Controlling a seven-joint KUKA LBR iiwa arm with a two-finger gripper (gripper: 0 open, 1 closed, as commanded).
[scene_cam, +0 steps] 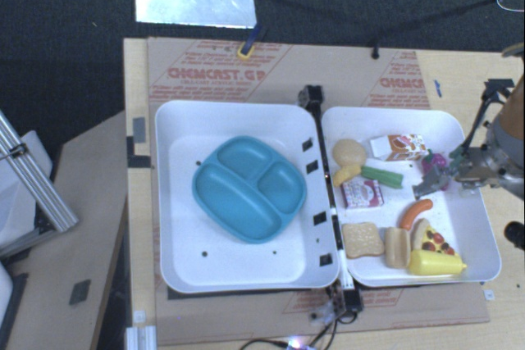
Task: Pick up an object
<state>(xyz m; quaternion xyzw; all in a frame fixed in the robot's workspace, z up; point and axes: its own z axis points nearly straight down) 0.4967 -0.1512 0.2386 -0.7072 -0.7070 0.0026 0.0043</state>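
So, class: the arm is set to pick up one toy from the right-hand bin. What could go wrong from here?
1. The pincer hovers by the purple toy and the sausage, so it may nudge one while reaching the other.
2. The toys lie crowded; the bread slice and bun touch, so two might lift together.

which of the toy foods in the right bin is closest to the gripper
The small purple grape bunch by the gripper at the bin's right side. The orange sausage and the red-and-white carton lie farther away.
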